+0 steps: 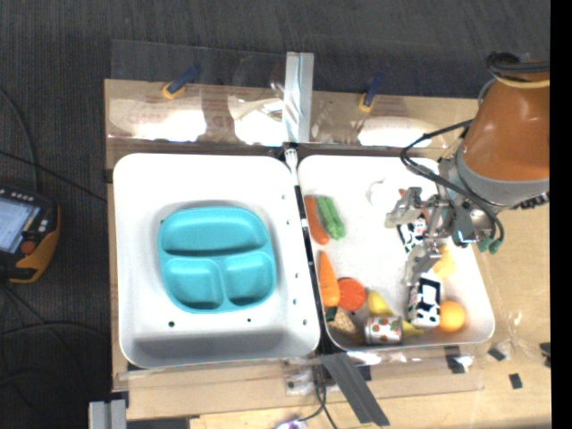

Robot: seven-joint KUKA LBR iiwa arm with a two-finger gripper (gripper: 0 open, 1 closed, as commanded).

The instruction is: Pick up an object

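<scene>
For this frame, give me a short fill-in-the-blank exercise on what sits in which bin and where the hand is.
1. The teal tray lies in the ____ bin.
2. The tray has ____ compartments.
3. The hand is over the ____ bin.
4. Beside the green vegetable lies an ____ one.

Missing words: left; three; right; orange

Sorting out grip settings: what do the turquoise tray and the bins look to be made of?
Turquoise tray: probably moulded plastic, smooth with a soft sheen, rounded compartments. Left bin and right bin: likely white plastic, glossy, with bright glare along their rounded rims.
</scene>
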